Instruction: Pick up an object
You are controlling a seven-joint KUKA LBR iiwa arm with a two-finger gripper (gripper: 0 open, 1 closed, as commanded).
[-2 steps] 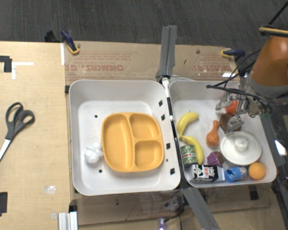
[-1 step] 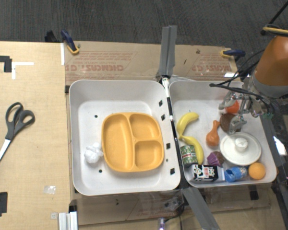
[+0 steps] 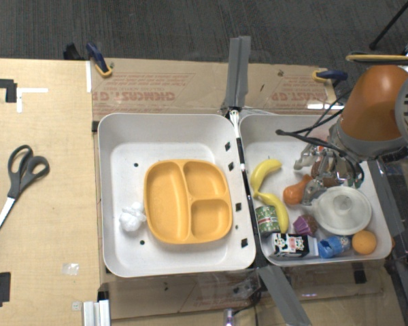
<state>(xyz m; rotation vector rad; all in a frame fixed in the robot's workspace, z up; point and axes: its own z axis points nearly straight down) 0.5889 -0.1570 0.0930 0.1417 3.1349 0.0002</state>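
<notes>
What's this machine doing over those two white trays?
A robot arm is reaching from the right over the right bin, which holds toy food: bananas, an orange, a small can and more. Its gripper hangs just above the pile and has nothing visibly in it. The left bin holds a yellow divided plate and a white crumpled ball.

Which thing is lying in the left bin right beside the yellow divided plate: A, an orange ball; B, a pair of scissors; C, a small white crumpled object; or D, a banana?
C: a small white crumpled object lies against the left edge of the yellow divided plate inside the left bin.
</notes>
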